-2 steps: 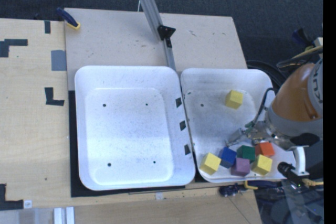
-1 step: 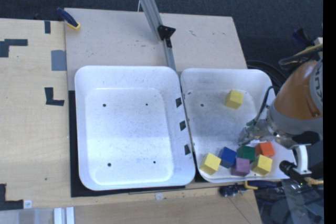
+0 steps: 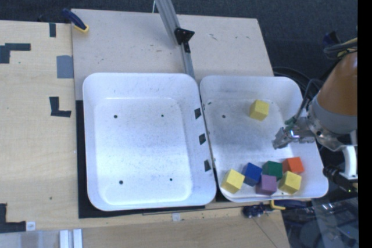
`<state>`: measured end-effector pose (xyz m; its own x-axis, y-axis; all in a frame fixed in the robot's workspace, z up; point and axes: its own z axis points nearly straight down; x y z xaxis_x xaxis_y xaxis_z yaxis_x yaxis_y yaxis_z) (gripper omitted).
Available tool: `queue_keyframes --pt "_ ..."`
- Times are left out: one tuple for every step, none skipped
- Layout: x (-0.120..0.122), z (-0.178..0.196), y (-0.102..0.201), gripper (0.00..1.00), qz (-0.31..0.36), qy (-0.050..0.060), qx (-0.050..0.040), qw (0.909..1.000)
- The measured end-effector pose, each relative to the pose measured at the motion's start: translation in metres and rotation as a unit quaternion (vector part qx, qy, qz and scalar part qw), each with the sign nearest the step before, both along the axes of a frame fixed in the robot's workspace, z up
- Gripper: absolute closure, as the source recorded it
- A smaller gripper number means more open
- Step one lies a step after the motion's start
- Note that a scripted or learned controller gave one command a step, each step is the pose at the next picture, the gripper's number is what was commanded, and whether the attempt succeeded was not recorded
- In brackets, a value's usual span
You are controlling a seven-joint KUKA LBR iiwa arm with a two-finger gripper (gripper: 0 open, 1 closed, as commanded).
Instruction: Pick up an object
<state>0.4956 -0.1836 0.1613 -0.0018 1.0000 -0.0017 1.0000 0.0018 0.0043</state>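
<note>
smooth coloured cubes (image 3: 264,176), white bin (image 3: 244,87)

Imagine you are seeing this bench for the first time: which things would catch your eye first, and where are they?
Most striking is the cluster of coloured blocks packed along the near edge of the right bin, with a lone yellow block apart from them nearer its far side. Next comes the arm's gripper, reaching in from the right above that bin, between the lone block and the cluster. The left bin beside it is a plain speckled white.
</note>
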Motion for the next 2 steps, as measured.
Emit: queue_keyframes --pt "0.000 0.056 0.010 1.00 0.000 0.000 0.0002 1.0000" --pt "0.005 0.118 0.014 1.00 0.000 -0.001 -0.0001 1.0000"
